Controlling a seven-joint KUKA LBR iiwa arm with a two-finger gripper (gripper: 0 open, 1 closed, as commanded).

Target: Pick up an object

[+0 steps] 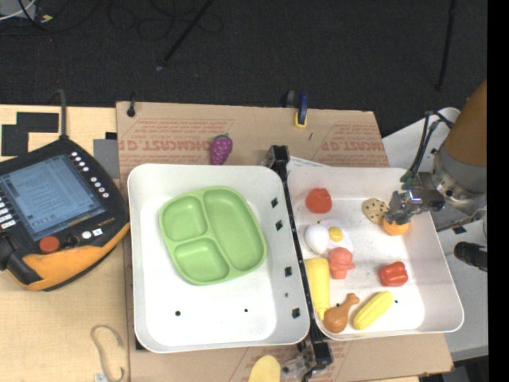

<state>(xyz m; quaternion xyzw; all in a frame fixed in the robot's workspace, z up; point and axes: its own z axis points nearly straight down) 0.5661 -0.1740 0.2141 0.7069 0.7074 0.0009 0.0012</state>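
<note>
A yellow toy [265, 368] lies on the bench at the near edge, just outside the two bins. In the right bin [445, 293], the gripper [402, 205] sits low over a small orange piece [395, 227] near the far right side, beside a spotted cookie [373, 208]; whether it grips the piece I cannot tell. The left bin [151, 293] holds a green divided plate [212, 234].

Gripper [403, 205] low at right bin's [445, 281] far-right side, crowded: orange piece [395, 227] right under it, spotted cookie [373, 208] just left. Red pepper [393, 274] nearer cam. Bare floor btwn cookie & tomato [319, 200], further left.
</note>
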